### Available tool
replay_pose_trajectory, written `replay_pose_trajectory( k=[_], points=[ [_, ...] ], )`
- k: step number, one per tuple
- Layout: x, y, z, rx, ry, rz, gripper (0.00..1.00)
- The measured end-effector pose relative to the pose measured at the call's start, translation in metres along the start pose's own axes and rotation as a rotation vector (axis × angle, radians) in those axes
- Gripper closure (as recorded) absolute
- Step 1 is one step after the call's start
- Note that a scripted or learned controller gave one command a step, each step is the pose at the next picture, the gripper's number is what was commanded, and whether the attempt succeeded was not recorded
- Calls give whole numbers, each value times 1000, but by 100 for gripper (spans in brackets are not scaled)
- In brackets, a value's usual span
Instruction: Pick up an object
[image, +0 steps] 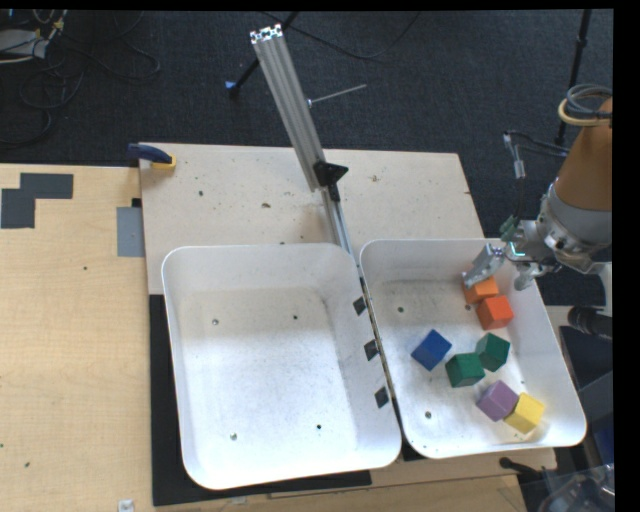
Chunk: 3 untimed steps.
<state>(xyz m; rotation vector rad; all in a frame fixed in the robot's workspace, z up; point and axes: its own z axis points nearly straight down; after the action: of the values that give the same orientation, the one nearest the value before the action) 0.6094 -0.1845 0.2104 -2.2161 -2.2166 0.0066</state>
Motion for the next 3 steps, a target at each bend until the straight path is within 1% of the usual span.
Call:
replay_pose_trajectory(
  k=[1, 2, 3],
  points=[
    [0, 1, -3, -5, -1, -2, 0],
    [2, 2, 62, 1, 0, 0, 0],
    [3, 9, 90, -25, -3, -2, 0]
  ],
)
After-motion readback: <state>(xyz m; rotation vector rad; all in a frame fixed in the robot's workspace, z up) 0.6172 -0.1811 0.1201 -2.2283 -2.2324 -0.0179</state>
